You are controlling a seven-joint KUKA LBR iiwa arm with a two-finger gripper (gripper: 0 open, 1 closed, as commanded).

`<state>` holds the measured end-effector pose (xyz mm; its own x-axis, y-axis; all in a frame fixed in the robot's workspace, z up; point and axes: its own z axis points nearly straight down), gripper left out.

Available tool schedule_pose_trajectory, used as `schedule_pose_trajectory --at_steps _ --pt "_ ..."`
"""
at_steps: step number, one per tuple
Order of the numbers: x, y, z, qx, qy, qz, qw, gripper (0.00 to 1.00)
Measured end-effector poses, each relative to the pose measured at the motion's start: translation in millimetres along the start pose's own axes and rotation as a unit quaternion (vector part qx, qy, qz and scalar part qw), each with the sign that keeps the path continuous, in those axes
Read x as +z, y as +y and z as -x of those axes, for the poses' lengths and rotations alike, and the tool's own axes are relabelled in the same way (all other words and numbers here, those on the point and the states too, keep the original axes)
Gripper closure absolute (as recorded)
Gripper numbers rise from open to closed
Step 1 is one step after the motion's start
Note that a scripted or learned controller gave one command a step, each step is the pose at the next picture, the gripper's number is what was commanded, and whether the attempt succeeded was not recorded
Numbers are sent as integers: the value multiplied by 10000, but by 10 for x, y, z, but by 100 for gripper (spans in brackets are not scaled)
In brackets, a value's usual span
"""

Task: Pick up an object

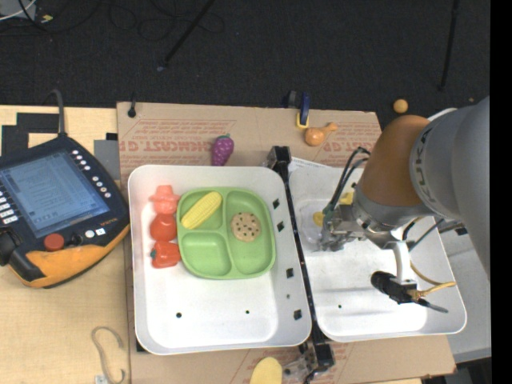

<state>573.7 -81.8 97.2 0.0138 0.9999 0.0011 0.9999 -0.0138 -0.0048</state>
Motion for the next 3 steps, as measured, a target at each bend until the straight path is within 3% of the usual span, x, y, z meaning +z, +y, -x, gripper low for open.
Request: schedule_pose_trajectory --at_steps 3 --pt "-1326 42 165 -39 -5 33 10000 100"
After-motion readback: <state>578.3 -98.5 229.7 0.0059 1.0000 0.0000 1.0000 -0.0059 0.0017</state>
